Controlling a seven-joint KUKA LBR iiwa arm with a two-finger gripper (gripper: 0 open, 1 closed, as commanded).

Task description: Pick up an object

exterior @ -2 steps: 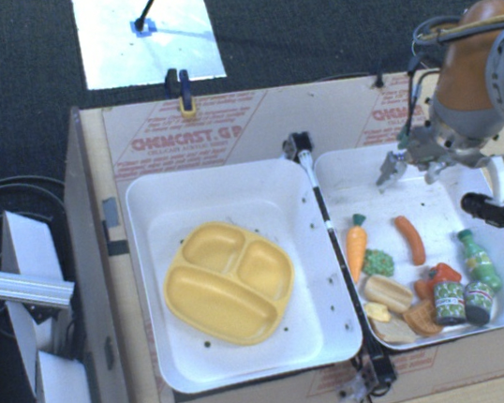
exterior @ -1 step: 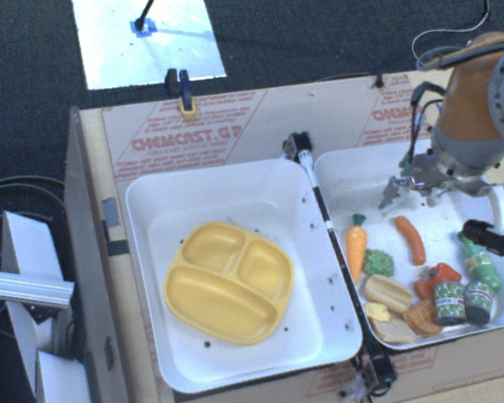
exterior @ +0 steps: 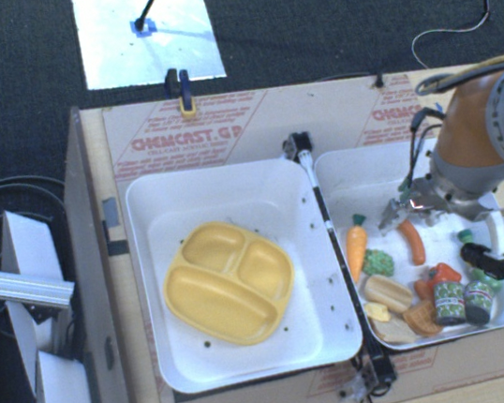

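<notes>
From the camera above, I am reaching in from the right, and my end effector is hovering low over the right bin, near its middle. I cannot tell how it is set, because my wrist is covering that part. Just below it a red sausage is lying loose on the bin floor. To its left a carrot is pointing its green top upward, and a broccoli piece is touching the carrot's lower end. A pale bread roll is sitting below them, and two small bottles are standing near the bin's lower right corner. In the left bin a yellow divided plate is lying flat. Both bins are resting on the tabletop.
</notes>
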